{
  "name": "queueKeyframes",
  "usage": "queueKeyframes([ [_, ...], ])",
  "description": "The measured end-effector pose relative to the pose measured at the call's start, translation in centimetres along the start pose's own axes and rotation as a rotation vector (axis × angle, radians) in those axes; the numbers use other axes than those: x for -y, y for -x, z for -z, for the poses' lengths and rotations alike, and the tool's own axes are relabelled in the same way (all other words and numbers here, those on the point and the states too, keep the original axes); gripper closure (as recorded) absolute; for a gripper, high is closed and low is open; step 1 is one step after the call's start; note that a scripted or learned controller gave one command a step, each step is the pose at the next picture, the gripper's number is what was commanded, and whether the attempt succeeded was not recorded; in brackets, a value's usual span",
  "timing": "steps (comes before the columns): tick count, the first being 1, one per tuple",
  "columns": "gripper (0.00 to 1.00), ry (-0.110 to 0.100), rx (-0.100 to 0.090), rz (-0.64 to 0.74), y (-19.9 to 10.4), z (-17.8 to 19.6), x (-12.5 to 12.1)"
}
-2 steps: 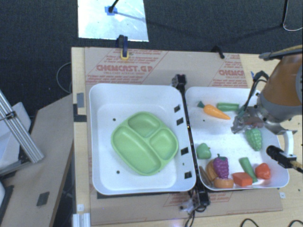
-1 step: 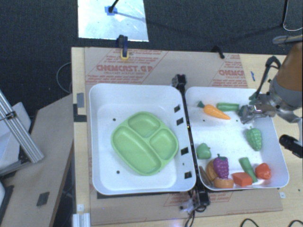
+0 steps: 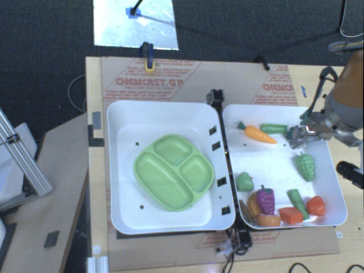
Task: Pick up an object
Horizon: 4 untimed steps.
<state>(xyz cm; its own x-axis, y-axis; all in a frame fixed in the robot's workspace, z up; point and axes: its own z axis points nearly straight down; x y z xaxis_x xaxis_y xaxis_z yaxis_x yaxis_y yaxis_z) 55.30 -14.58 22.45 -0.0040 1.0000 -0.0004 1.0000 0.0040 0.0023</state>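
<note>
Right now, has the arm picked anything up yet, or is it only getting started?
Nothing looks picked up yet. The gripper is low over the right bin, beside the green cucumber-like piece and the toy carrot, near the bin's far side. The other toy food, including the purple grapes, lies in that bin. The grasp and lift are left.

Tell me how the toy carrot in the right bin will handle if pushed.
The carrot looks like smooth moulded plastic, so probably stiff, light and a bit slippery. Its tapered round body lies flat on the right bin floor, so a push would likely roll or swing it.
</note>
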Motion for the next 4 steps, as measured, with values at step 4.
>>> queueKeyframes([
  [4, 1.0, 0.0, -0.002, 0.004, -22.0, 0.1, -2.6],
])
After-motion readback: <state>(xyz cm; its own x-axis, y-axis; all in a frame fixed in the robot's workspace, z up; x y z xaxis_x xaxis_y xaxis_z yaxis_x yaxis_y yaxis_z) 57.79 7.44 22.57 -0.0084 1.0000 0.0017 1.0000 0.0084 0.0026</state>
